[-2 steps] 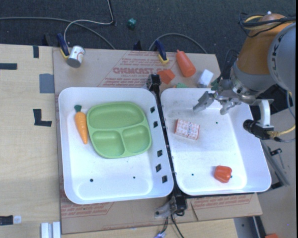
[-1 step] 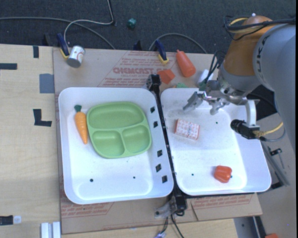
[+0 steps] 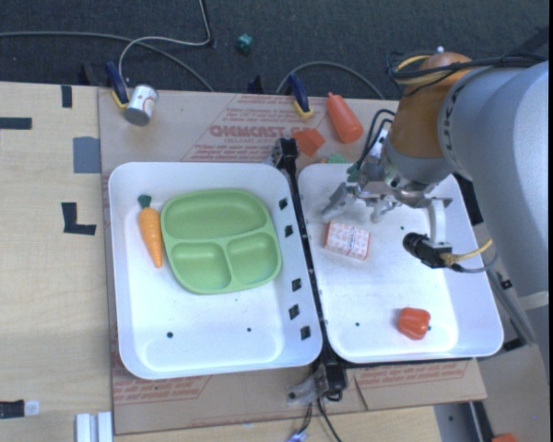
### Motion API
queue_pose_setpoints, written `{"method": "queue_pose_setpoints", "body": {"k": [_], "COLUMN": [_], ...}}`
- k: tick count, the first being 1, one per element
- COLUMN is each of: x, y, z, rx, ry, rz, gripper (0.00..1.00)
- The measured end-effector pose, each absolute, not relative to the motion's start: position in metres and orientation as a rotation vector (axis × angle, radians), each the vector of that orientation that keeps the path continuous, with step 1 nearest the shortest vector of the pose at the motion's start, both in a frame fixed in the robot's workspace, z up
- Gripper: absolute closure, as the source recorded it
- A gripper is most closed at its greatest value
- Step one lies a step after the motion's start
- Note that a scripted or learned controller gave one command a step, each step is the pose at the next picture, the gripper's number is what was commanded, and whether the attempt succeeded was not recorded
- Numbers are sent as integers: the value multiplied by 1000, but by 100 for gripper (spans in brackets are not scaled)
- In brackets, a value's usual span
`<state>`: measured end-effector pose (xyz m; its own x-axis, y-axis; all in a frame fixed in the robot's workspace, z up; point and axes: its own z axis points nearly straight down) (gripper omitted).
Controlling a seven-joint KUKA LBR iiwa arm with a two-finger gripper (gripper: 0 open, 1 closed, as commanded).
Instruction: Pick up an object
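While the grey arm reaches in from the right over the right bin, its gripper hangs above the far part of that bin with its fingers spread apart and nothing between them. A pink patterned block lies on the bin floor just near of the fingertips, apart from them. A red pepper sits near the bin's near right corner. In the left bin a green divided plate lies with a toy carrot just to its left
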<state>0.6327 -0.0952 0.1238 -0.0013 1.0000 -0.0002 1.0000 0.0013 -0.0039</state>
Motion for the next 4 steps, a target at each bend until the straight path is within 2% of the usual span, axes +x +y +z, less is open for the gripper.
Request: {"method": "queue_pose_setpoints", "body": {"k": [1,2,3,4], "x": [669,634,669,620], "y": [-115,-97,-117,-98], "z": [86,86,86,86], "rx": [-2221,-2221,-2221,-2221], "ry": [-2226,-2225,-2226,-2224], "rz": [-2,0,-2,0], "gripper": [0,0,0,0]}}
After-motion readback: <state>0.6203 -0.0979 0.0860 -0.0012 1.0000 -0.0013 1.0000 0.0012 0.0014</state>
